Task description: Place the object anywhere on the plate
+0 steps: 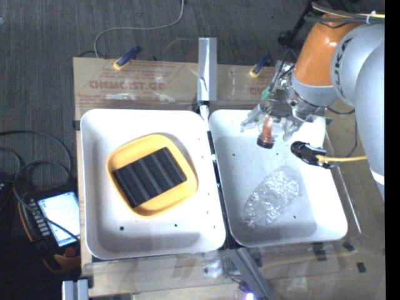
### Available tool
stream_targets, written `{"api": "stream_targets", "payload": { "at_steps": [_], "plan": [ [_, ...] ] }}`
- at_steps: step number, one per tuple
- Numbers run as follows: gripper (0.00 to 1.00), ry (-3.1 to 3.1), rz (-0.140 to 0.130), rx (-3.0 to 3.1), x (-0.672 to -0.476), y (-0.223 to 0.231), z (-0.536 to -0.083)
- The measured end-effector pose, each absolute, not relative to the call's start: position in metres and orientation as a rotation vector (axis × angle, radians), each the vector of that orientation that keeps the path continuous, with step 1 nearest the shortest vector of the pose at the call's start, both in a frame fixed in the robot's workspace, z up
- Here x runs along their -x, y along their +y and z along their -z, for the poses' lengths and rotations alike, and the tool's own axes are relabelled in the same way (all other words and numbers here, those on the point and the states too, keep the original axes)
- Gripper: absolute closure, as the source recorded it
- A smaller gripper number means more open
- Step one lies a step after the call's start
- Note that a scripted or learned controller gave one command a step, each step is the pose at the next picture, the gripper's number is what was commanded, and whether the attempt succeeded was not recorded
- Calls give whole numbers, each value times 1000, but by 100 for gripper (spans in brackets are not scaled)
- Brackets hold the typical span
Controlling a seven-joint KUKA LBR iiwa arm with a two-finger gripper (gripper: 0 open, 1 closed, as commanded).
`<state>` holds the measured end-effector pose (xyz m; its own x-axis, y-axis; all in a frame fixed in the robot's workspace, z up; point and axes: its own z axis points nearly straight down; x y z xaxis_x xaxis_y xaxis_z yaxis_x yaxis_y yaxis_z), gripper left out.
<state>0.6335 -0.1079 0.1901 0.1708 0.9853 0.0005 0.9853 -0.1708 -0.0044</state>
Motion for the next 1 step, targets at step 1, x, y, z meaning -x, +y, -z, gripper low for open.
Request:
{"api": "stream_targets", "payload": {
  "at_steps": [1],
  "plan": [
    [100,-1983,-5,2431,-613,-15,-199]
  ]
}}
